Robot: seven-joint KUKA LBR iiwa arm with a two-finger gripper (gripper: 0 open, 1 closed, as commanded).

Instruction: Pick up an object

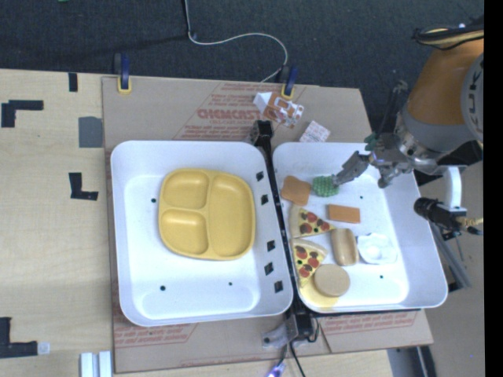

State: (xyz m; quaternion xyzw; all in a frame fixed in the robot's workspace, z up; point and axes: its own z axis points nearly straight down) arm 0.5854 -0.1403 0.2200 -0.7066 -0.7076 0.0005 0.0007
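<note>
Here the green toy (324,184), small, bumpy and broccoli-like, sits right at the tip of the gripper (343,174); whether the jaws clasp it I cannot tell. Just beyond it lies a brown slab (295,190), below the gripper an orange block (343,214), all in the right bin (421,267).

My gripper (339,177) is low over the right bin (416,273), tips at the green toy (324,185), not clearly around it. Nearby: tan block (295,190), orange block (343,214), two pizza slices (312,224). Yellow divided tray (207,214) sits in the left bin (134,234).
</note>
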